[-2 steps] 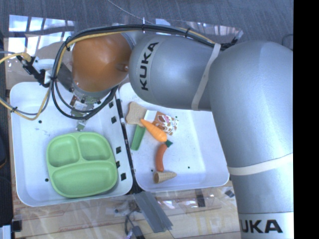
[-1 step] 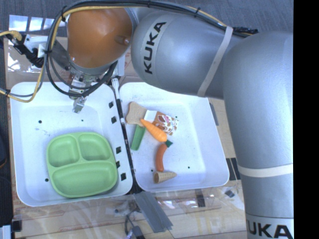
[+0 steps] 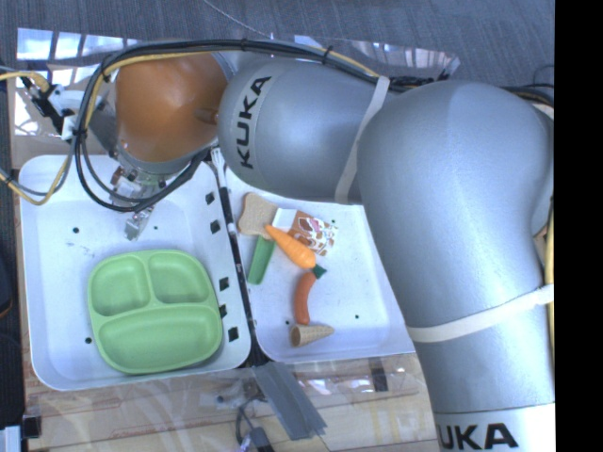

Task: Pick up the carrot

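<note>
Camera view shows the grey arm (image 3: 415, 158) reaching from the right across both white bins, and its orange band (image 3: 165, 106) sits over the far edge of the left bin (image 3: 47, 252). Under the band, the hand (image 3: 137, 217) hangs above the far part of the left bin, just beyond the green divided plate (image 3: 155, 309). It is small and partly hidden by cables, so I cannot tell how it is set, and nothing is seen in it.

The carrot (image 3: 292, 248) lies in the right bin (image 3: 367, 299), near the wall between the two bins. It is orange with a small green end and lies at a slant. A slice of bread (image 3: 254, 213) touches its upper end, a green cucumber-like piece (image 3: 260, 259) lies just beside it on the left, and a red-and-white packet (image 3: 316, 234) is close on its right. Below it there is a red sausage-like piece (image 3: 303, 297) and an ice cream cone (image 3: 311, 333).

I judge that the picking is not yet begun: the hand is over the wrong bin, well apart from the carrot. The next move calls for travel to the right over the dividing wall, then a turn of the hand across the slanted body of the carrot, and a descent that avoids the bread and the green piece, because they are so near that they could be caught together
</note>
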`<state>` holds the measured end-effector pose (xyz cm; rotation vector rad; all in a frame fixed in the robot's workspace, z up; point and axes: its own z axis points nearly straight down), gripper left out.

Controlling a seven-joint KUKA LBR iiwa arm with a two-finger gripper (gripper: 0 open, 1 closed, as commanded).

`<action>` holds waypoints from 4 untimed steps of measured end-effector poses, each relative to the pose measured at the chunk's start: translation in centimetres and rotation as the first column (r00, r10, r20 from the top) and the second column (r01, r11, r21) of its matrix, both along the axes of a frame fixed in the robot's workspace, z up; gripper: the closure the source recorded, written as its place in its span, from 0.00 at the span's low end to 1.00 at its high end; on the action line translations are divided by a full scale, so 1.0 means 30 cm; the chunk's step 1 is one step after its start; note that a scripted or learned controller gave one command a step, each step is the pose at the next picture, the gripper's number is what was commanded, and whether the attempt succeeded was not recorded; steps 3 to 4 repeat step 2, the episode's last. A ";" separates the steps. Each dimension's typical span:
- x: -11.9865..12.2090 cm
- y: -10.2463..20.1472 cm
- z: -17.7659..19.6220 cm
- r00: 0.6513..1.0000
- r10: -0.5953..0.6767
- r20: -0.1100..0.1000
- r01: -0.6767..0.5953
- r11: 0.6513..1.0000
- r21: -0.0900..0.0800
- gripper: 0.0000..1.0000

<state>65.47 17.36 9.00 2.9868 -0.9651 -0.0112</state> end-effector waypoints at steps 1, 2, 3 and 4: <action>0.005 0.096 0.812 0.909 0.416 0.017 -0.416 0.909 0.001 1.00; -0.004 -0.004 0.743 0.956 0.295 0.001 -0.295 0.956 0.001 1.00; -0.004 -0.004 0.743 0.956 0.295 0.001 -0.295 0.956 0.001 1.00; -0.004 -0.004 0.743 0.956 0.295 0.001 -0.295 0.956 0.001 1.00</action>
